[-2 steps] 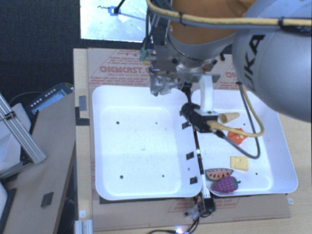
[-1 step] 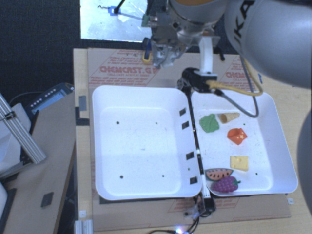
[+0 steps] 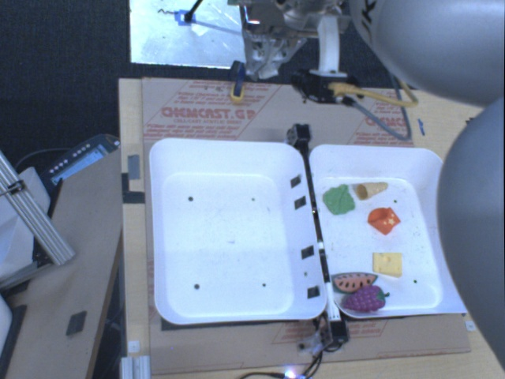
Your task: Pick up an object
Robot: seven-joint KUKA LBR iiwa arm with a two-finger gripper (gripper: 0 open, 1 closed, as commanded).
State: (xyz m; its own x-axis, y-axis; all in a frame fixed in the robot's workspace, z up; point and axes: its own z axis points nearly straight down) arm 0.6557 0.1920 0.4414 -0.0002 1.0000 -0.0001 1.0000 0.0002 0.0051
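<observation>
The grey arm's two-finger gripper [image 3: 263,61] is up at the top of the view, well beyond the far rims of both bins, hanging over the brown printed cardboard sheet [image 3: 205,109] that lies under them. Nothing sits between those fingers, though whether they're spread or closed I can't tell from this angle. The big grey arm body [image 3: 426,30] sweeps across the upper right corner.

Down in the shallow white right-hand bin [image 3: 430,160], all the pieces are lying loose. At the far end, a green leafy toy vegetable [image 3: 339,200] sits close to the divider, and just beside it to the right is a small tan cone-shaped piece [image 3: 371,189]. A little nearer the camera, there's a red toy pepper or strawberry [image 3: 383,219], standing apart from the others. Further toward the near rim, a flat yellow square of toy cheese [image 3: 387,264]. And in the near corner by the divider, a watermelon slice with red flesh and green rind [image 3: 353,280], touching a purple bunch of toy grapes [image 3: 364,298] just below it.

The shallow white left-hand bin [image 3: 162,212] shows bare floor with a few dark specks
</observation>
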